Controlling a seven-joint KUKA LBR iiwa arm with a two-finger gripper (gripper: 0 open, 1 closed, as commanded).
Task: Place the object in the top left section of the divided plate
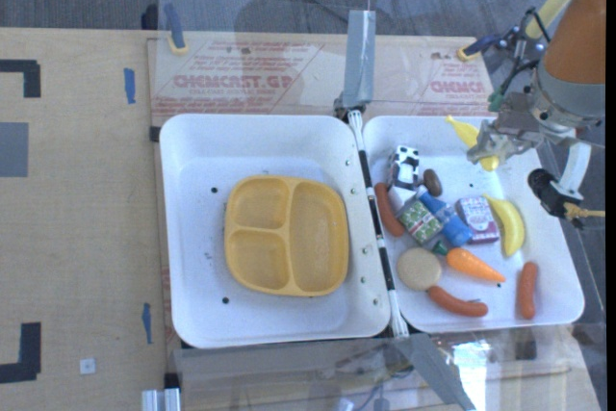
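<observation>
The arm's fingers point(493, 147) hang over the upper right part of the right-hand white bin point(568, 303), beside a small yellow piece point(462, 129) that may be a toy. Whether they are spread or closed, or have hold of anything, cannot be told: they blur into the wrist hardware and the yellow bits below. The step in hand looks like the pick.

Below and left of the fingers lie the candidate objects: a black-and-white toy cow point(406, 166), a yellow plastic banana point(509, 224), an orange plastic carrot point(472, 265) and red sausages point(457, 302). The yellow divided plate point(287, 234) sits far to the fingers' left in the other bin point(192, 149), all sections bare. Next, a sure grasp, then a carry leftward to the plate's top left section. The arm is cut off at the frame edge.
</observation>
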